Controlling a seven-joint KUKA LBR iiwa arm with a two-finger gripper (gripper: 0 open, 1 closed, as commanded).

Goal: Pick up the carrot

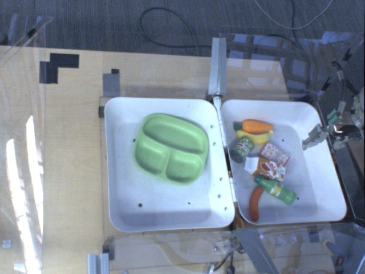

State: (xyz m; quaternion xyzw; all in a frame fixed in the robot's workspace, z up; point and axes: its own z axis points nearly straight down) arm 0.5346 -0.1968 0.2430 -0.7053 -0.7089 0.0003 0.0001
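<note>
The carrot (256, 125) lies at the far side of the right bin (311, 116), touching a banana (255, 137). Likely light, rigid, smooth plastic; grasp across its middle. The gripper (319, 135) hovers near the bin's right rim; I cannot tell its opening.

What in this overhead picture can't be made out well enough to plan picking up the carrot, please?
- Gripper: blurred at the right bin's rim; finger state unreadable.
- Arm: cut off by the frame's right edge.
- Carrot: its lower side is hidden by the banana lying against it.
- Small can: label too small to read.
- Snack packet: print too small; partly covered by the green bottle.
</note>
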